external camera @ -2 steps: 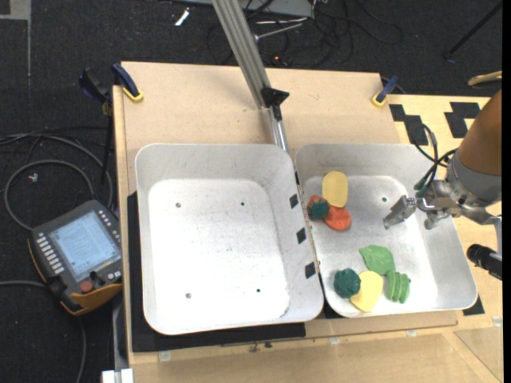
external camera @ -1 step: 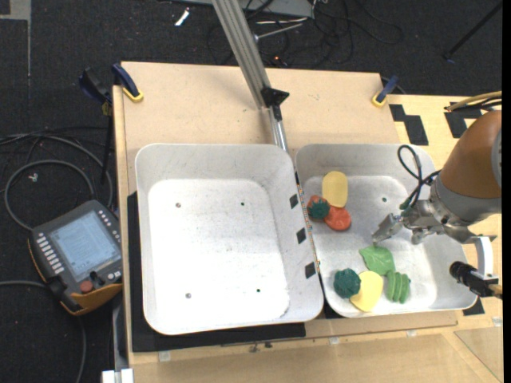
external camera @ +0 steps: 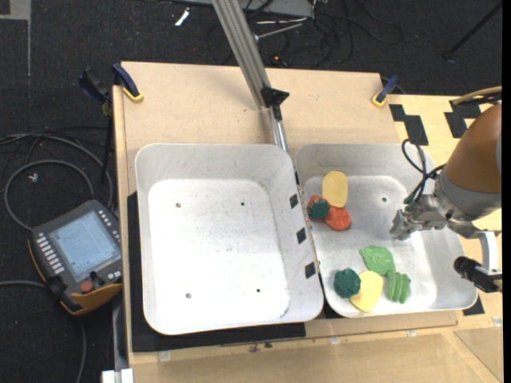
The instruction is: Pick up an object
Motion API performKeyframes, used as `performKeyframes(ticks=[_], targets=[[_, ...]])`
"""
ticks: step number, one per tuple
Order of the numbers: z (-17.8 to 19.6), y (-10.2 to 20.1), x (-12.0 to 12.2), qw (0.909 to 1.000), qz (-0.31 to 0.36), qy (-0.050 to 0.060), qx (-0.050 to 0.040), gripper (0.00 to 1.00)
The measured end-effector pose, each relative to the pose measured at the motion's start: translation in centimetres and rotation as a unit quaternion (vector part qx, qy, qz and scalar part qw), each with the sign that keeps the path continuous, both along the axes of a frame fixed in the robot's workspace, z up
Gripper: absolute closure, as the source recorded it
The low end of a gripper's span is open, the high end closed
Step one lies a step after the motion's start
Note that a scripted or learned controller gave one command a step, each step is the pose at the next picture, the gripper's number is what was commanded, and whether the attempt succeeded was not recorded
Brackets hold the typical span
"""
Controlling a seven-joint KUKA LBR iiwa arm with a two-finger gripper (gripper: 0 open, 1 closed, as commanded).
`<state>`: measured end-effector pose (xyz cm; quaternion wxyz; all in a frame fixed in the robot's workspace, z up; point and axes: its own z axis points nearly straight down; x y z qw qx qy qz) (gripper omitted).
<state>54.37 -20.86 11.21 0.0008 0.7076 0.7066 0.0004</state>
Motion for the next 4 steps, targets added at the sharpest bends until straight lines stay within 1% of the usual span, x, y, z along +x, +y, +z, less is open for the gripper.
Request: performKeyframes(ticks=[1,2,3,4], targets=[[6.3,0.3,0.3,1.0,0.002,-0.002,-0.0009,1.0],[11.5,0.9,1.3,1.0,0.003,-0.003,-0.001,1.0],[14.0,0.9,1.5,1.0,0.002,-0.001,-0.0006,1.0],[14.5,5.7,1.1,1.0,0.005,0.001,0.0012,1.0]])
